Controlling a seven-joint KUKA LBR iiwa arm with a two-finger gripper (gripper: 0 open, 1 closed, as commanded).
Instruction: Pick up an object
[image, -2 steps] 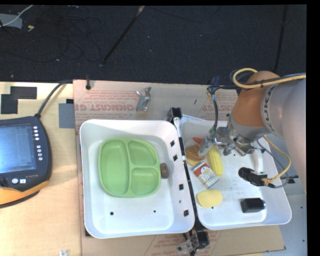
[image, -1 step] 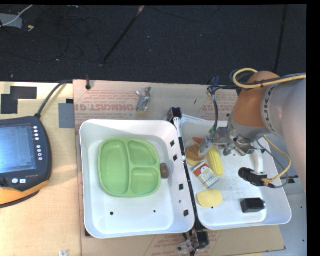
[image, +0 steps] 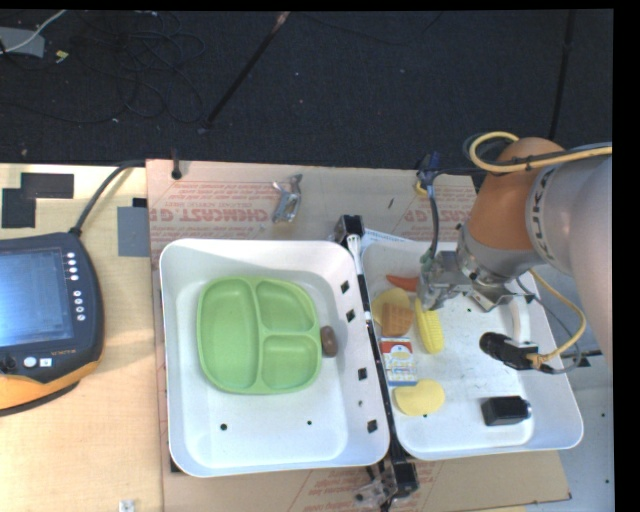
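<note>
Arm (image: 545, 215): reaches in from the right over the right bin.
Left bin (image: 190, 420): holds a green divided plate (image: 258, 334); small brown object (image: 328, 341) touching its right edge.
Right bin (image: 555, 425): holds orange, yellow and black items.
Gripper (image: 436, 290): low, just above the yellow corn cob (image: 430, 331); finger spacing cannot be told, possibly touching the cob.
Carton (image: 399, 362): beside the corn.
</note>
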